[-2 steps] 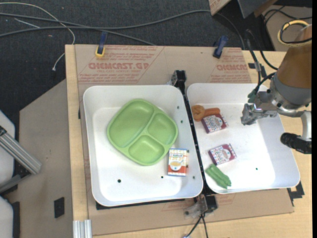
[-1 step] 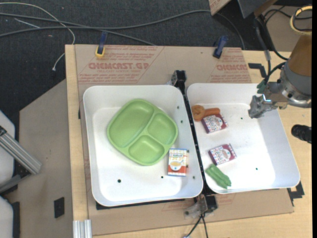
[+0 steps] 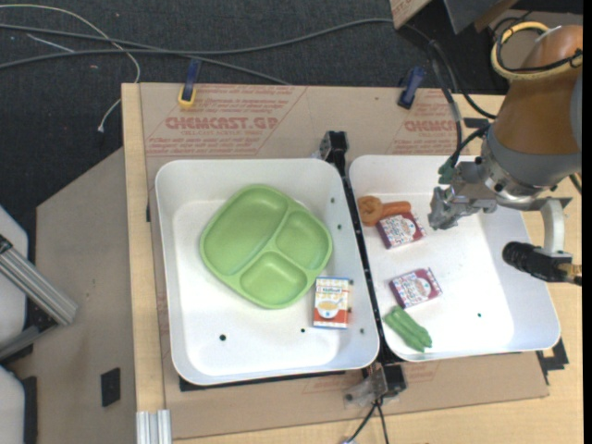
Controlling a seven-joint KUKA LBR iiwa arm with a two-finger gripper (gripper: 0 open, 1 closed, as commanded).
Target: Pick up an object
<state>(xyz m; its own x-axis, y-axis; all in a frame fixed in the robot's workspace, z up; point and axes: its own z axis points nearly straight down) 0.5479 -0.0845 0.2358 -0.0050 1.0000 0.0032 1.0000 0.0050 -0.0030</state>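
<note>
Claw [image 3: 444, 213] parked low over the right bin [image 3: 518, 336], nothing grabbed yet

Hanging just right of the upper purple-and-white packet [image 3: 400, 230], probably lining up on it as the nearest pick; looks clear of it, though contact hard to judge; can't tell how far open from this angle, and nothing visible between the fingers; brown round thing [image 3: 370, 208] touching that packet's left end; second packet [image 3: 415, 288] and green veggie toy [image 3: 408, 329] lower down; green divided plate [image 3: 265, 245] and small carton [image 3: 332, 302] over in the left bin [image 3: 180, 276], well apart.
</note>
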